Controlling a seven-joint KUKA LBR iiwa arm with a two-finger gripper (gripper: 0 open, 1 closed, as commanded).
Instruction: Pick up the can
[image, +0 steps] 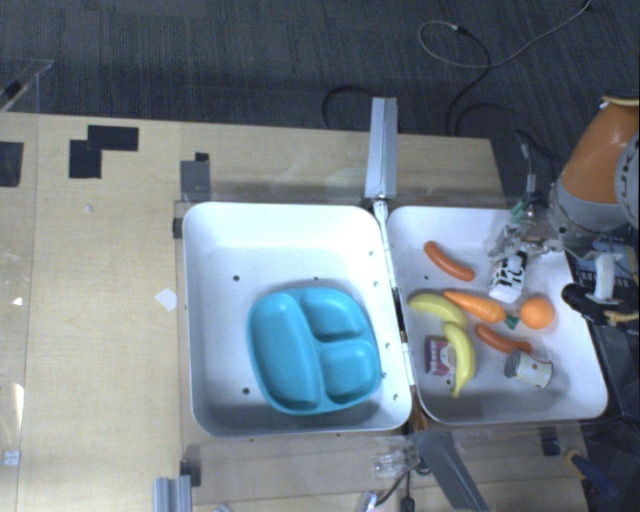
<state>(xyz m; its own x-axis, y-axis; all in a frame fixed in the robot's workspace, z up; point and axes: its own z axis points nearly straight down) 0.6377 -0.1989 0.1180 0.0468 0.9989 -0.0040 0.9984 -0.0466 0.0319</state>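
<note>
Can (527, 369) lies near right bin's (598, 405) front-right corner. I see gripper (513, 262) hovering near far edge, arm slanting from right; grip unclear. One can, two bananas (452, 338).

Grey arm (600, 205), rounded orange band above the wrist, small black-and-white end piece, dark cables alongside
</note>
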